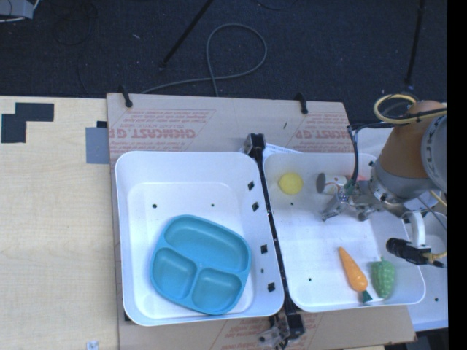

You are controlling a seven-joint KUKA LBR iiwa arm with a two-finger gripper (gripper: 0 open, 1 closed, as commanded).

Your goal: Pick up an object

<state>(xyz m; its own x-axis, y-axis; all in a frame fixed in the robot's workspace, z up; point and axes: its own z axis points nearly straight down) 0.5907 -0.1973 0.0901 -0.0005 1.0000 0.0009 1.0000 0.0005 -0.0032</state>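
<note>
As far as shows, jaws: standing apart, with nothing between them.
Gripper: low inside the right bin, over bare white floor in its upper half, touching none of the objects.
Arm: reaching in over the bin's right rim, grey body with orange above the wrist.
Nearest object: yellow ball, just beside the gripper on its left, close to the wall between the two bins, resting free on the floor.
Farther objects: orange carrot, lying at a slant in the lower right of the same bin, well apart from the gripper; green knobbly toy, just beside the carrot, near the bin's lower right corner.
Right bin contents: ball, carrot, green toy, three in all, none lifted.
Left bin: holding one blue divided plate, lying flat and slightly turned, three compartments, nothing seen in them.
Under both bins: sheet of printed cardboard on the pale bench.
Done so far: gripper brought down into the bin near the ball, by the look of it.
Left to do: closing on an object and lifting it; judged not yet begun, the ball the likeliest target.
</note>
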